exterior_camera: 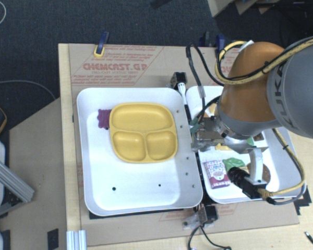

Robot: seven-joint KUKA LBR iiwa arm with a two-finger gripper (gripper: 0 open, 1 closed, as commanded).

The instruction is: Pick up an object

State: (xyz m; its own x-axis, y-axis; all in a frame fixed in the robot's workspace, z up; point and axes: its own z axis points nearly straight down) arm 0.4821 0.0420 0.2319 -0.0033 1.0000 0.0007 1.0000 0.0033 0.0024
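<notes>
A yellow three-compartment plate (144,132) lies in the left bin (135,191), with a purple object (103,118) peeking out from under its left edge. In the right bin (219,194), a maroon and white packet (217,172) lies near the front left, and a green object (235,163) sits just right of it. A brown object (265,174) shows further right. The arm with its orange band (250,82) hangs over the right bin, and the gripper (211,139) is low at that bin's left side, above the packet. Its fingertips are hidden by the wrist.
The two white bins sit side by side on a cardboard sheet (120,61) with red lettering. Cables (198,87) run along the divide between the bins. The bench edge lies to the left, with dark floor beyond.
</notes>
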